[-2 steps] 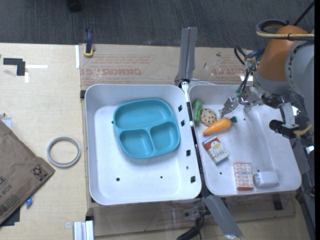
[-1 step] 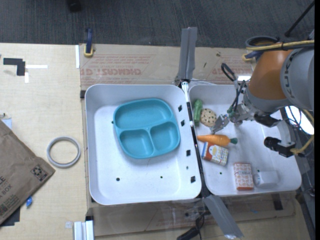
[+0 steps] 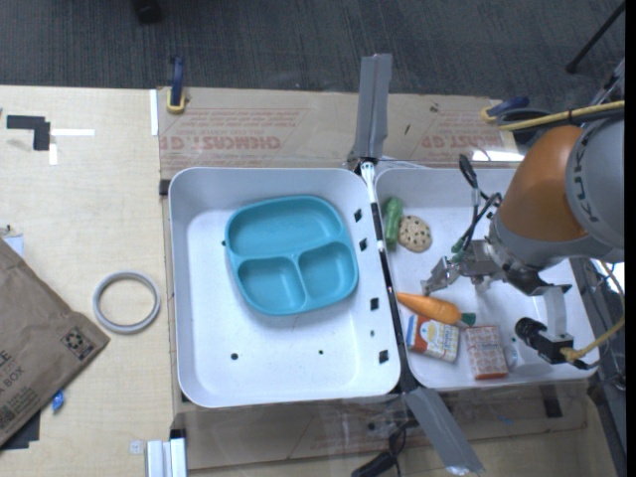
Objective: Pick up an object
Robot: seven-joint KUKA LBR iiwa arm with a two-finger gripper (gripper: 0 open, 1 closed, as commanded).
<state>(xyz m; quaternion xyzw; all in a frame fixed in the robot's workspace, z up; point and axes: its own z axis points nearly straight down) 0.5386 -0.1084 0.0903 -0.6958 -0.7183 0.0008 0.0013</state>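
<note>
So going left to right: there's a folded brown cardboard box (image 3: 35, 351) at the far left of the bench (image 3: 89, 187), then a roll of tape (image 3: 126, 300) lying flat just outside the left bin (image 3: 189, 296). That bin has a blue divided plate (image 3: 291, 253) sitting in it, three compartments. All the pickable stuff is over in the right bin (image 3: 437, 376): a green pickle-looking thing (image 3: 393, 220) up against the divider, a speckled cookie (image 3: 414, 233) right beside it, then lower down a toy carrot (image 3: 429, 307) lying across, a small carton (image 3: 435, 339) just under the carrot, and a reddish little box (image 3: 487, 352) next to that. The tool (image 3: 459, 266) hangs low over the middle of the right bin, just above the carrot's right end, with the grey arm and its orange band (image 3: 542, 187) coming in from the right. As for progress, I'd say nothing's picked yet; every item looks like it's lying on the bin floor and I see nothing between the tool's tips. Honestly can't tell how far open the tool is, it's a tangle of metal bits and cables from this angle. Best guess is the carrot's the target, and the whole grab and lift is left to do.
</note>
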